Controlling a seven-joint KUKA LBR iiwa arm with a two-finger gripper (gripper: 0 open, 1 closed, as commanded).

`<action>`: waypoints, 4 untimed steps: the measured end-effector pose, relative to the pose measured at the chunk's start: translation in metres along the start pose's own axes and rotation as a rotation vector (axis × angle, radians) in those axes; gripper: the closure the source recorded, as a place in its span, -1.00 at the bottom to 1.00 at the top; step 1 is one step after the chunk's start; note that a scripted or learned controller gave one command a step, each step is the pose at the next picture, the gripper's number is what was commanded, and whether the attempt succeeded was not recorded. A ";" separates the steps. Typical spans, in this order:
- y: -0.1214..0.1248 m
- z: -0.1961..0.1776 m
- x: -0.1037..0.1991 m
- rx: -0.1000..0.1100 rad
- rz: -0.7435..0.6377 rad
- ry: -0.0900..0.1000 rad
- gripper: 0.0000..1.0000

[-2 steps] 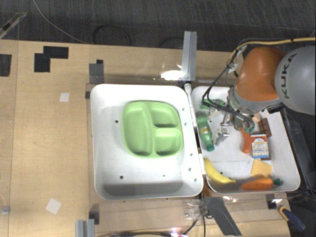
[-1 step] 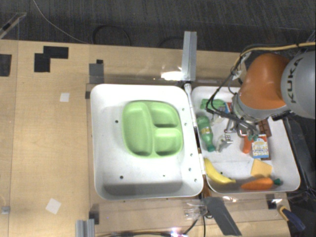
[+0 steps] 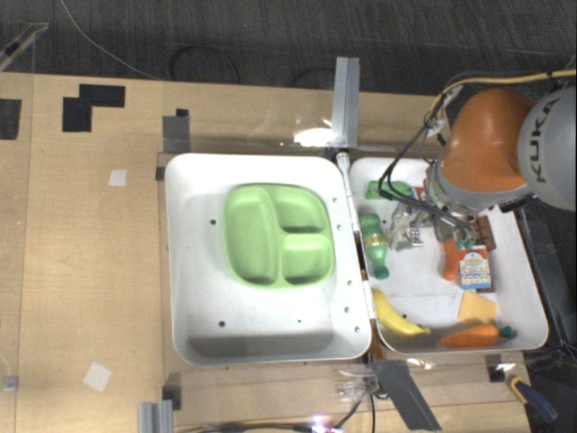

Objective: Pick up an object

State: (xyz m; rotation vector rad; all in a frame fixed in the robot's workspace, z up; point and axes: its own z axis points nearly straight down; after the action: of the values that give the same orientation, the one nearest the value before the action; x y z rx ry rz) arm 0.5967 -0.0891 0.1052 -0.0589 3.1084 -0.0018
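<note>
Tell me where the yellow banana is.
The curved yellow banana lies in the right white bin, near its front-left corner, just left of the orange carrot and below the green bottle.

A: The bench is pale tan wood, with black block shapes near its far left corner. Both bins are white: the left bin and the right bin.

B: The divided tray in the left bin is a soft light green.

A: At the right bin's near edge lie a yellow banana, an orange carrot with a green tip, and a yellow wedge.

B: A green bottle lies along that bin's left wall. The arm is orange above the wrist, grey beyond. The floor is dark grey.
</note>
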 end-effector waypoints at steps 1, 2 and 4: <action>-0.068 -0.168 0.012 0.005 0.005 0.011 1.00; -0.065 -0.162 0.014 0.000 0.002 0.021 -1.00; -0.094 0.013 0.068 0.002 0.078 0.016 -1.00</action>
State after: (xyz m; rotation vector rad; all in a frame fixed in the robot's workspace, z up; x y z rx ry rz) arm 0.5325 -0.1857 0.0900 0.0634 3.1239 -0.0034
